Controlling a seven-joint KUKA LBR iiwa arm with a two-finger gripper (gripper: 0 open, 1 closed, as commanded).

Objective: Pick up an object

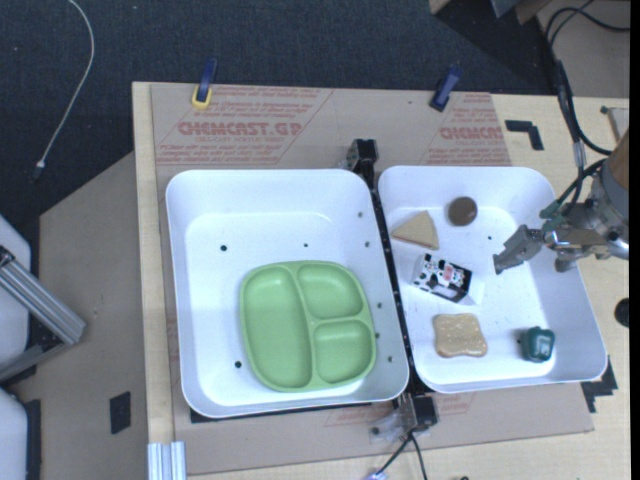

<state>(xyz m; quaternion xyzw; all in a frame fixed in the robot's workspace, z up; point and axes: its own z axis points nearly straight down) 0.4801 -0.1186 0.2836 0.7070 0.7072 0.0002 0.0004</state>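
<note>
Toast slice (459,335) near right bin (500,178) front edge, gripper (515,251) above

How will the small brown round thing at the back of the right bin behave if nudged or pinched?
The brown round piece looks small and disc-like, so probably light. Its curved edge may slip from the gripper. It lies apart from the wedge, so a nudge would likely slide it.

Lighting: bright, even, from overhead. White bins (290,203) near overexposed, faint glare on left bin floor. Shadows: soft, short, under green tray (305,323) and bin rims. Dark floor (90,38) underexposed. Focus: fair; mild softness overall, gripper (520,248) slightly blurred. Edge distortion: slight.
</note>
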